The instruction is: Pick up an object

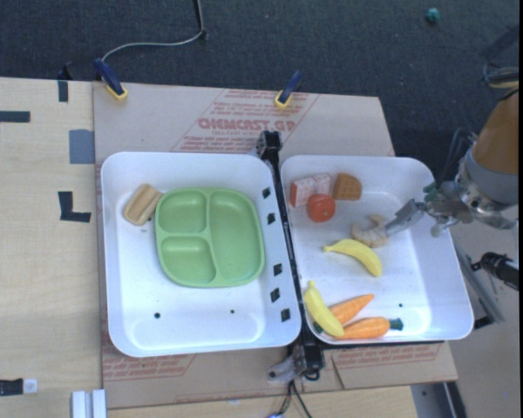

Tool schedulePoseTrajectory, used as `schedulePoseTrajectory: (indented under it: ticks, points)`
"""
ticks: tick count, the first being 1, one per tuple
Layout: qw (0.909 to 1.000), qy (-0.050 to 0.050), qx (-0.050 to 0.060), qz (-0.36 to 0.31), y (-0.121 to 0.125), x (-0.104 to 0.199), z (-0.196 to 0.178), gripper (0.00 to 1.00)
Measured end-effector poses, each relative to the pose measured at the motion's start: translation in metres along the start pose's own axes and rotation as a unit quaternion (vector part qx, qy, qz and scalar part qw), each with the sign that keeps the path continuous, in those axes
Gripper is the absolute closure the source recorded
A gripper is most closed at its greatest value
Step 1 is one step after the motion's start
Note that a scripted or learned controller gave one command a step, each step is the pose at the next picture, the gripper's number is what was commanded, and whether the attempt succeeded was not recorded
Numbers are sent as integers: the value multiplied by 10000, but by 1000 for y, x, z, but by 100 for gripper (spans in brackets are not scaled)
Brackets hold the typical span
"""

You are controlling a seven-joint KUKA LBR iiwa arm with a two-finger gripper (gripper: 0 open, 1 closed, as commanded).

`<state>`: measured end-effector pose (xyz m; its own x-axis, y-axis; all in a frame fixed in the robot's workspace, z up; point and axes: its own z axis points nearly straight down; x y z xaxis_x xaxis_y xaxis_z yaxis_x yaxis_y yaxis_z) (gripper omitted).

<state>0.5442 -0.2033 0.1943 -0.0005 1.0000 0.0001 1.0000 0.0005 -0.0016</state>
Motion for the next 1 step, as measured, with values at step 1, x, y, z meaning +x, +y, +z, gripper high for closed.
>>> schedulePoseTrajectory:
  ticks: [1]
  points:
    - [10000, 2, -16, -4, -28, 34, 108, 0]
